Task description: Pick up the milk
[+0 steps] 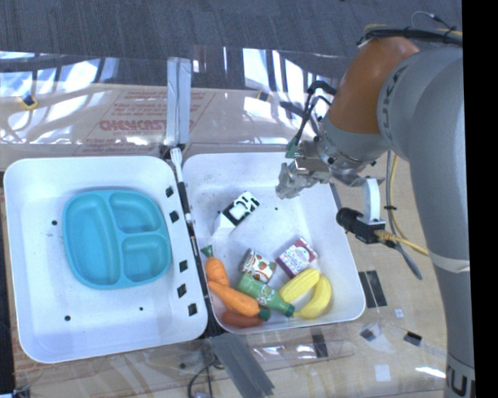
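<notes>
Nearest the camera, a carrot [229, 294], a green bottle [267, 298] and a banana [311, 293] crowded the front of the right bin [346, 256]. Beyond them, alone on the bin floor, lay the milk [239, 209], a small black-and-white carton tipped on its side. It looked light, stiff and likely smooth, so pinching across its flat side walls at mid-body seemed safest. Farther back and to the milk's right hovered the hand [291, 183], holding nothing; how wide it stood could not be made out.
</notes>
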### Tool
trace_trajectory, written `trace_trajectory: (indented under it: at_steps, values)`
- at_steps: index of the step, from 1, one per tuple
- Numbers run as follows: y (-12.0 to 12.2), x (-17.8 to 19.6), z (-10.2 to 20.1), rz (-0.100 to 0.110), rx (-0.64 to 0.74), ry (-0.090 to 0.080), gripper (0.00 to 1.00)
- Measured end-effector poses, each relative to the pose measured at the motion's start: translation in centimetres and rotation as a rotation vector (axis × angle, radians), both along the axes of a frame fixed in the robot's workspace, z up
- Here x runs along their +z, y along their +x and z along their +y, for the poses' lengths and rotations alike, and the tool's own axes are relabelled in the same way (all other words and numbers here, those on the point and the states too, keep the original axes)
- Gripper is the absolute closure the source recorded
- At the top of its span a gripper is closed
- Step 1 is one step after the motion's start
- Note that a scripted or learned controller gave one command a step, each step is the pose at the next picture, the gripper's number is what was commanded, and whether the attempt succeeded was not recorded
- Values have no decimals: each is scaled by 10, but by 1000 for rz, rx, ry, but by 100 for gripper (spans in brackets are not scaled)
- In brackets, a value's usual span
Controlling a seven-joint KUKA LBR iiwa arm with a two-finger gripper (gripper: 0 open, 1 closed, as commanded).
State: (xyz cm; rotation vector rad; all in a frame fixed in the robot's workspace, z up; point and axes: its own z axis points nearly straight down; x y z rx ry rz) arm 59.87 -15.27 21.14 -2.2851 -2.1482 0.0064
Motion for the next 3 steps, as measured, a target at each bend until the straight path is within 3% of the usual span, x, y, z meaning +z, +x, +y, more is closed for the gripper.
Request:
trace_trajectory:
  at_steps: [1,2,3]
  values:
    - [0,-1,0,1,0,0,0]
    - [7,-97,41,-22,182,-3,0]
    - [18,-117,57,-10,316,1,0]
